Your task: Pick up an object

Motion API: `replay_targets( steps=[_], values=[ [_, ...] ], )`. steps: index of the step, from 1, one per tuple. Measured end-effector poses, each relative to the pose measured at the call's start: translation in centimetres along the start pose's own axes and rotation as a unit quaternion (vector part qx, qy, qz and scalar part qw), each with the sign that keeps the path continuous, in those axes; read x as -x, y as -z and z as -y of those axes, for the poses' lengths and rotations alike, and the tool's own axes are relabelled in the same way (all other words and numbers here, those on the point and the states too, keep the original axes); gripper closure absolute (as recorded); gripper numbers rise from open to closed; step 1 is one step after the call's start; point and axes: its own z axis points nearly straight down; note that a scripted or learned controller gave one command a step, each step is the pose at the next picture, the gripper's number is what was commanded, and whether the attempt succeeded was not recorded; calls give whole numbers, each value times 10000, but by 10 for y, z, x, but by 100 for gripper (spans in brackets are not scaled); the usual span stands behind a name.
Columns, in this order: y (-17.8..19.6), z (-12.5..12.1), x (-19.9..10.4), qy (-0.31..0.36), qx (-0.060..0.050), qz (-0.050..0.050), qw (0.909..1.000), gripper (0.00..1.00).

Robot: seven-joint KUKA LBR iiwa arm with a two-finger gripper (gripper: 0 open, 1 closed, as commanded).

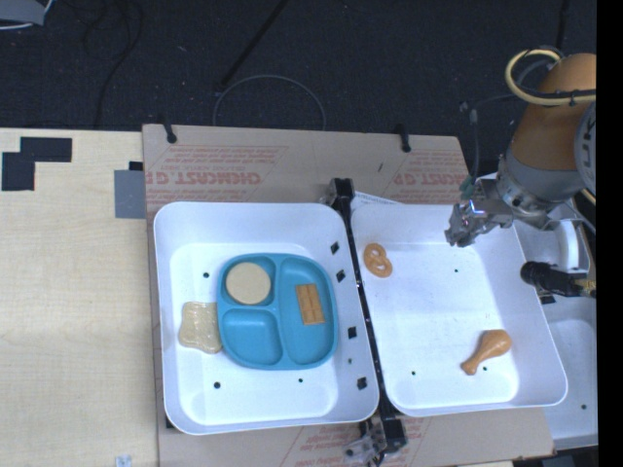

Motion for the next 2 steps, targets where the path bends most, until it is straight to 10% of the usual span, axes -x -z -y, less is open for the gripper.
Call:
replay_targets(
  steps=[2],
  values=[
    [56,5,-54,14,-29,-13,10000,100]
  ],
)
